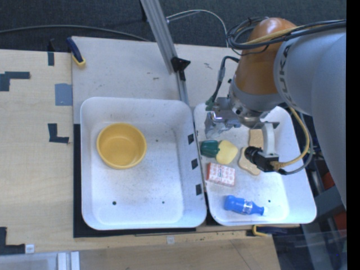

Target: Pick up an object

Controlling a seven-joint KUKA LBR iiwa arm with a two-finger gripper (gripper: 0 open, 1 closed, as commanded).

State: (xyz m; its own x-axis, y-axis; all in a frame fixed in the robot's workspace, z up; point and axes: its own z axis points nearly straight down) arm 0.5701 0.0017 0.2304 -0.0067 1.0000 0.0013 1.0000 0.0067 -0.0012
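Blue bottle (243,205) lying flat, cap pointing right, fingers (215,122) state unclear

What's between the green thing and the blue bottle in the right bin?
In the camera view, the red-and-white packet lies between the green object and the blue bottle.

Count, two shallow white plastic bins: left bin (95,207) and right bin (301,204), side by side on the table. Left bin holds one item, a round yellow plastic bowl (121,145). Right bin holds five loose items: one dark green rounded piece (209,148), one pale yellow rounded block (226,152), one red-and-white patterned flat packet (220,174), one blue plastic bottle (243,205), one tan bread-like slice (246,162).
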